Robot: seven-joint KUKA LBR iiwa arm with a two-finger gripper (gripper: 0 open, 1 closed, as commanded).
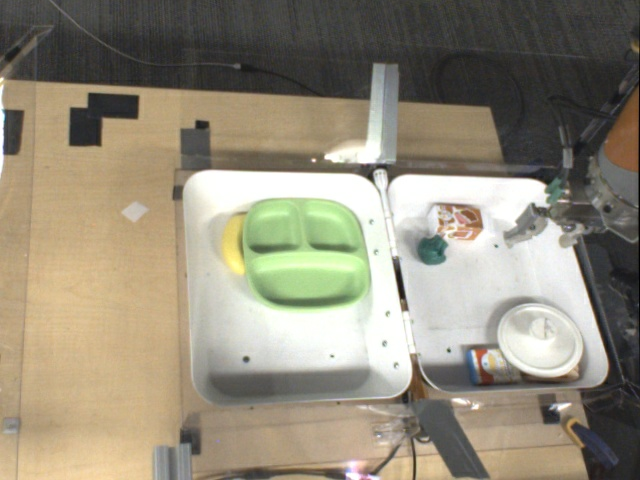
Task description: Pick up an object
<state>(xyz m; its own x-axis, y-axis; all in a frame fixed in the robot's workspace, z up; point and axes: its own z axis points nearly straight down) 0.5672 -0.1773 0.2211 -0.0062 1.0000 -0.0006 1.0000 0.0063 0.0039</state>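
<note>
Two shallow white bins are seen side by side on the wooden worktop (pixel 90 298), the left bin (pixel 215 348) and the right bin (pixel 470 298), divided by a narrow raised edge.

In the left bin, a green sectioned tray (pixel 303 252) is seen lying flat in the upper middle. A yellow object (pixel 232 246) is partly covered by the tray's left edge; only a curved sliver of it is visible.

In the right bin, four items are recorded. A small carton with a red and white print (pixel 457 221) lies near the upper left. A small dark-green object (pixel 432 250) lies just beside it, below and to the left; contact between the two cannot be judged. A round white lidded container (pixel 540 339) sits in the lower right corner. A small can with a red and blue label (pixel 490 366) lies on its side against the bin's near wall, touching or nearly touching the white container's left side.

The gripper (pixel 527 225) is seen over the upper right part of the right bin, reaching in from the right edge, well apart from the carton. No item is seen at it. Its opening cannot be judged from this view.
</note>
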